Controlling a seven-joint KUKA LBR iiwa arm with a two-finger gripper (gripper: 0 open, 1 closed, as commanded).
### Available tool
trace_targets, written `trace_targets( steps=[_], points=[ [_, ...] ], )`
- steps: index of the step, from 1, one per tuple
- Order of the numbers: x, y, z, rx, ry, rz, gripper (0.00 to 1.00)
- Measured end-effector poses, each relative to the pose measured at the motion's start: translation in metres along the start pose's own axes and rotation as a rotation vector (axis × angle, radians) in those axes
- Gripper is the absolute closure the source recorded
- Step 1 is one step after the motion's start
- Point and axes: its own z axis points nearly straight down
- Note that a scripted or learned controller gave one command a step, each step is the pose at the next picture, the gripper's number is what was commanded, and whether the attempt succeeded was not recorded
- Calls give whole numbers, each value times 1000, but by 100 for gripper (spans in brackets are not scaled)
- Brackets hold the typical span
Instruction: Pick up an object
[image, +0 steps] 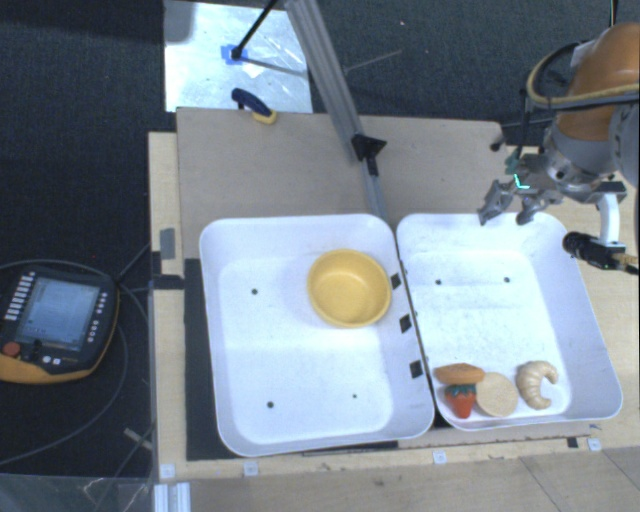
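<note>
We see the gripper (509, 204) over the far rim of the right bin (500, 300), fingers spread apart, nothing between them, not touching anything we can make out

Landmark = right bin. Near to far from its front edge:
- four items bunched along its near wall: an orange piece (459, 374) with a red strawberry-like piece (461, 400) just in front of it, a round tan disc (497, 394) touching them on the arm side, then a croissant (539, 384) just beside the disc
- rest of the bin floor is bare white up to the far rim where the gripper hangs, well apart from the four items
- nothing stands between gripper and items

Left bin (260, 400) butts against the right bin on the side away from the arm; one yellow bowl (349, 288), upright, in its far half near the shared wall

A grey pole (335, 85) rises beyond the seam of the two bins. A handheld control pendant (55, 322) lies on the dark floor, well past the left bin

Count: 2 bins, 1 bowl, 4 small items, 1 gripper
</note>
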Motion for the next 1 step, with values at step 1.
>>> trace_targets(
  steps=[1],
  points=[
    [0,0,0,0,0,0,0]
  ],
)
